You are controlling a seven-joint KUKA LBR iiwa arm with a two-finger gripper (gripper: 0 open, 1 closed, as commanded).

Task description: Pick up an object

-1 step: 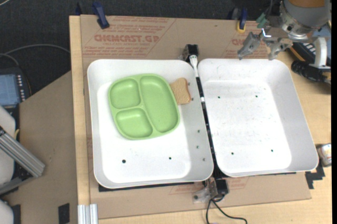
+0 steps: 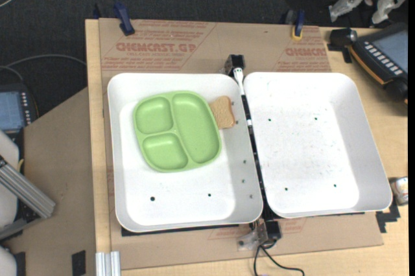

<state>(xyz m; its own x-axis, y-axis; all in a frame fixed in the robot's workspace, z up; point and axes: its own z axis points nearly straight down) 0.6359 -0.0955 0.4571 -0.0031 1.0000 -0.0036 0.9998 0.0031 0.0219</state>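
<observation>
Tan sponge (image 2: 223,112), touching the green tray (image 2: 177,131) at its 2 o'clock, looks easiest to grasp from above; gripper state unknowable.

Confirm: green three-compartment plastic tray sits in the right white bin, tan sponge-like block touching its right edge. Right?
Wrong bin. The camera view shows the green three-compartment plastic tray in the left white bin, not the right. The tan sponge-like block does touch its right edge.

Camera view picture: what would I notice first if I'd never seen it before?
Probably the bright green divided plate, lying in the left white bin. A small tan sponge-like block sits against the plate's right edge. The right white bin beside it has dark specks on its floor.
</observation>
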